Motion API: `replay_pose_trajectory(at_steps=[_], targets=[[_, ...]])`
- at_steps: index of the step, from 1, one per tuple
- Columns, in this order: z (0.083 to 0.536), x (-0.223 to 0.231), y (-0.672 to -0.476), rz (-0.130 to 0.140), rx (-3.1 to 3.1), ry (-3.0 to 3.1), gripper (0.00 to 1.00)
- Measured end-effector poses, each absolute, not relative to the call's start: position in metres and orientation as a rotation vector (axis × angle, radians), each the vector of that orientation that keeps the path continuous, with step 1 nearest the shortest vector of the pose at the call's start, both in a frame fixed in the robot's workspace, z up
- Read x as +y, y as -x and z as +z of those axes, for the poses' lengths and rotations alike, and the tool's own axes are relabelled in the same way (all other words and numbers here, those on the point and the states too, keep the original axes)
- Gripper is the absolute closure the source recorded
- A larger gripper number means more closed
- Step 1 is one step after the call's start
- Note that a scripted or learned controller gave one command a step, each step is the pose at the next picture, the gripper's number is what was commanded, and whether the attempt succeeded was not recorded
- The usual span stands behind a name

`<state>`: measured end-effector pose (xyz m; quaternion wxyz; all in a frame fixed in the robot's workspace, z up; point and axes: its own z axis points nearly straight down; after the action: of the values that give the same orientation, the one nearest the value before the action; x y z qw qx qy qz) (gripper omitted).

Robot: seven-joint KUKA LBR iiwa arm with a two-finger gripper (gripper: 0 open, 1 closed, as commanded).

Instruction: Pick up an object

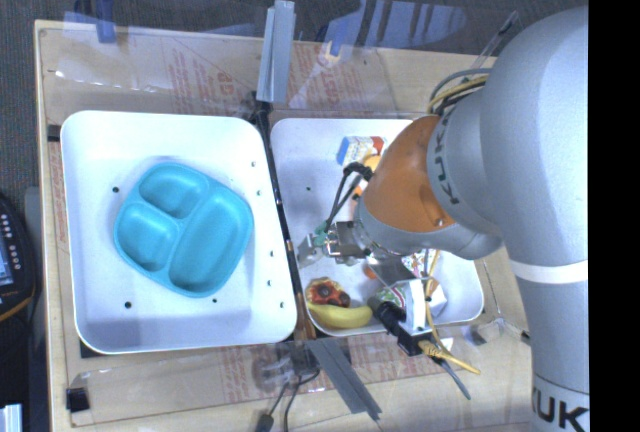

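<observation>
Reaching in from the right, the arm (pixel 520 150) covers much of the right bin (pixel 300 170), and its orange band (pixel 400 185) hangs over the middle of that bin. The gripper (pixel 335 242) is low inside the bin, near its left wall, just above the food pieces at the front. I cannot tell its state, because the wrist hides it from above, and nothing can be seen in its hold. So I judge that the task is in its early part: the arm is down at the objects, but the grasp and the lift are not yet done, as far as this view shows.

Counting from large to small: one arm, two white bins, one blue plate (pixel 183 227) with three compartments lying alone in the left bin (pixel 90 150). In the right bin I count one yellow banana (pixel 345 317) at the front edge, one small red and dark round thing (pixel 327 294) touching the banana from above, and one small package (pixel 360 148) at the back, partly under the arm. Some more small things lie at the front right corner, under the wrist, but they are too hidden to count or name.
</observation>
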<state>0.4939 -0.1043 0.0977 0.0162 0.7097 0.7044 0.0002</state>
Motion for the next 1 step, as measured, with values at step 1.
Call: replay_pose_trajectory(at_steps=[1], targets=[[0.0947,-0.1056,-0.5079,-0.015,2.196,-2.222,0.00]])
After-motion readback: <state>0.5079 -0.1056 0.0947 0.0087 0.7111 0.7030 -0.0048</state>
